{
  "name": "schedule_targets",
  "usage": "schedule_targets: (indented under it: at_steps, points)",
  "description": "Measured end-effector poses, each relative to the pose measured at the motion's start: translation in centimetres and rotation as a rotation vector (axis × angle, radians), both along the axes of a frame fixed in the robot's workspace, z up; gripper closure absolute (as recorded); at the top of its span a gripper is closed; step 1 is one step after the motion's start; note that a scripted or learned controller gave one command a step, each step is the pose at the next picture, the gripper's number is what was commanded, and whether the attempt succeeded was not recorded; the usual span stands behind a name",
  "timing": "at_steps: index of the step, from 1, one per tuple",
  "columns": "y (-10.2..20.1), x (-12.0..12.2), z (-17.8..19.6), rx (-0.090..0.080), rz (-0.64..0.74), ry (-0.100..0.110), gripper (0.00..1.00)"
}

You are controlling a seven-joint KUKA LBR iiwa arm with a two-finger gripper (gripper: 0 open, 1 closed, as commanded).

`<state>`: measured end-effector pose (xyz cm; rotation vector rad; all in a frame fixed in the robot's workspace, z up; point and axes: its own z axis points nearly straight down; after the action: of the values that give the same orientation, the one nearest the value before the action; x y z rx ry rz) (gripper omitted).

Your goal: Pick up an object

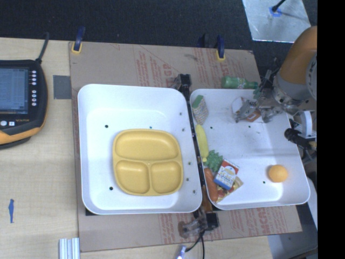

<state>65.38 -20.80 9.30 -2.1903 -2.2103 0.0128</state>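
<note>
My gripper hangs low over the far part of the right bin, reaching in from the right. Nothing can be made out in it. An orange ball lies alone near the bin's right front. Along the left wall sit a striped grey-green can, a yellow banana-like piece, a green leafy toy, a small colourful packet and an orange carrot-like piece.
The left bin holds a yellow divided plate. A green bottle lies on the cardboard behind the right bin. A teach pendant rests at the far left of the bench.
</note>
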Motion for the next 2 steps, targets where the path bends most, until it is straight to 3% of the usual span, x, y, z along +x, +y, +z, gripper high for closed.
schedule_targets:
  at_steps: [2]
  points:
    - [-0.13,-0.02,-0.14,-0.005,0.001,-0.001,0.00]
